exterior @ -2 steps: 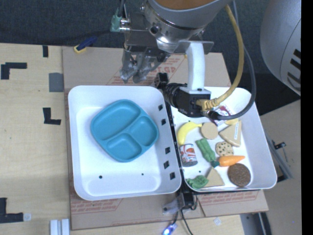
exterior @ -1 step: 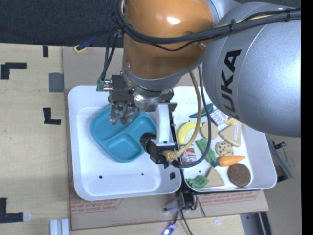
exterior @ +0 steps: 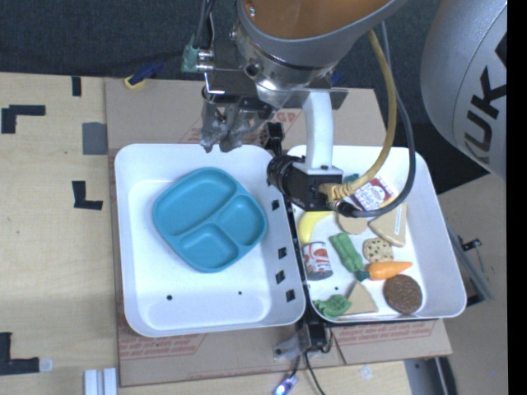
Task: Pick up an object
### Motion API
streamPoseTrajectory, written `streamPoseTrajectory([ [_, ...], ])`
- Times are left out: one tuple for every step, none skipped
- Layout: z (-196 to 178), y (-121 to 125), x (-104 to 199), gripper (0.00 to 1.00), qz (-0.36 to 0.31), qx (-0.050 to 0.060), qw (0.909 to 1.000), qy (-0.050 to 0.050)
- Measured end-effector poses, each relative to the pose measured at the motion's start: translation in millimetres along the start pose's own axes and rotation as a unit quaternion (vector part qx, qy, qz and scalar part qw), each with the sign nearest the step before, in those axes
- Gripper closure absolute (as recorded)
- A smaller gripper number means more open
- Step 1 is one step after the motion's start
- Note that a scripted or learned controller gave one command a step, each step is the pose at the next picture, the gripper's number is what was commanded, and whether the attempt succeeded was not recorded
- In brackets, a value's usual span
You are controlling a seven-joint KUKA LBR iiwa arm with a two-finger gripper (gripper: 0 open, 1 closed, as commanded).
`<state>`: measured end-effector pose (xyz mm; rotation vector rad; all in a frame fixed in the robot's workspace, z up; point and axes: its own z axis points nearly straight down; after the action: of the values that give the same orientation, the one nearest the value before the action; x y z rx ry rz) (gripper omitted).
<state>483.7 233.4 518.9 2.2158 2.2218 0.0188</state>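
While the arm (exterior: 329,6) looms over the far edge, its claw (exterior: 221,134) hangs above the left bin's (exterior: 140,303) far rim, nothing between the fingers; whether they are apart, I cannot tell. A blue plate (exterior: 210,218) lies in that bin. Toy food, a carrot (exterior: 389,269) and cookie (exterior: 403,294) among it, fills the right bin (exterior: 440,245).
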Motion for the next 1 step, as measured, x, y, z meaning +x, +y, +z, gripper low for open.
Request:
streamPoseTrajectory([
  [-14.2, 0.3, -140.5, 1.00, 0.008, 0.004, 0.9999, -0.005],
])
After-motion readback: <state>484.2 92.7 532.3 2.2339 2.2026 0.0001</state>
